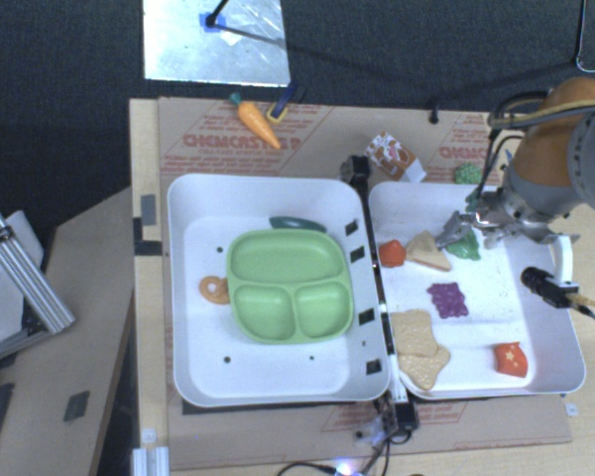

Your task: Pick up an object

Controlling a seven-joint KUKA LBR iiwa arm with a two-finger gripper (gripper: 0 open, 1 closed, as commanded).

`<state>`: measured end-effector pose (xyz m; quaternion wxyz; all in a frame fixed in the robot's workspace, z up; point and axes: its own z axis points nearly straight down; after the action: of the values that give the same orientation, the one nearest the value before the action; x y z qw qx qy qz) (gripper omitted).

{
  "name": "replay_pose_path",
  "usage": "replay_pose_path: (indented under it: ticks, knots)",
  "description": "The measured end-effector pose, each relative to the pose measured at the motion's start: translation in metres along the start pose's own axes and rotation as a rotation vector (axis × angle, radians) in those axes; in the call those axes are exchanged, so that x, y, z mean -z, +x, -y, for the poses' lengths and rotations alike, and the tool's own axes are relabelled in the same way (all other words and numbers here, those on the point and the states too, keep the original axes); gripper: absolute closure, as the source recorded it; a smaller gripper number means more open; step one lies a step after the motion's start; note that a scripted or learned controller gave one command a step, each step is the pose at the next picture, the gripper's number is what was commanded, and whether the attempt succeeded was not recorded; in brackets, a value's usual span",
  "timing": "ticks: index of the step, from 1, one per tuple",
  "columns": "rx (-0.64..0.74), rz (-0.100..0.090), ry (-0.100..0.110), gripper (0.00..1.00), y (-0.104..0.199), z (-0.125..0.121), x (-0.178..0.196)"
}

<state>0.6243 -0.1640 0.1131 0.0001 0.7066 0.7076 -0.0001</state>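
Two shallow white bins sit side by side on a cardboard-covered surface (228, 132). At the right bin's (565, 350) far edge, the gripper (463, 229) hangs low over a green leafy piece (465, 248), just beside a pale wedge (428, 254); whether it is open or closed is unclear. A green divided plate (283, 284) lies in the left bin (193, 266).

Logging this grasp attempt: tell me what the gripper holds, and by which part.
It cannot be told. The gripper sits low in the right bin, right at the green toy and the cheese wedge, but no object is clearly between its tips.
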Motion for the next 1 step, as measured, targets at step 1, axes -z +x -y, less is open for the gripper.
replay_pose_path:
  ticks: [1]
  knots:
    - [0.0,-0.002,-0.004,0.0,0.0003,-0.0031,-0.024]
